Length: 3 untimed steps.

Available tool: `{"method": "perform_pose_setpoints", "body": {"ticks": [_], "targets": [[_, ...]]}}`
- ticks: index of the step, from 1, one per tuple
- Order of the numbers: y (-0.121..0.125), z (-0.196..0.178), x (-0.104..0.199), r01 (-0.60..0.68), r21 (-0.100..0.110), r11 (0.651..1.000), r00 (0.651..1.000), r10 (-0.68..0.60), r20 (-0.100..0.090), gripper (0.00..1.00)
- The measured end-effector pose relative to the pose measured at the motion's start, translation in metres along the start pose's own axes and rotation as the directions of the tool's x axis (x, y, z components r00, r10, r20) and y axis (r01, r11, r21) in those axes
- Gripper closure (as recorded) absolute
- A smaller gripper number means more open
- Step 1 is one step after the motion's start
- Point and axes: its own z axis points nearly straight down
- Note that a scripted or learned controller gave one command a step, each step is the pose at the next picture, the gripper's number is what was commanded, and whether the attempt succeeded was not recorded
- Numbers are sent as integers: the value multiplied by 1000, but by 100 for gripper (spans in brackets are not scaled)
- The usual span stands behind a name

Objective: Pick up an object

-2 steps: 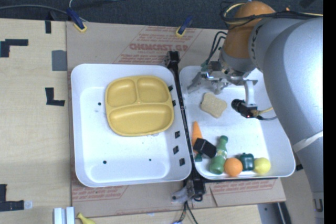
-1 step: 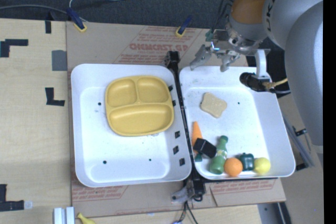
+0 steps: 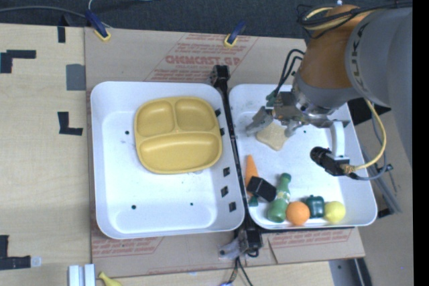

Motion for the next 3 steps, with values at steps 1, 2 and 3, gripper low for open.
{"method": "perform_pose_setpoints", "body": {"ticks": [1,2,3], "targets": [[-50,69,-46,-1,1,1000,1000,1,0,0],[-90,96,-41,-8,-18,1000,1000,8,14,0],[-90,87,-39,-5,-13,1000,1000,6,8,100]]}}
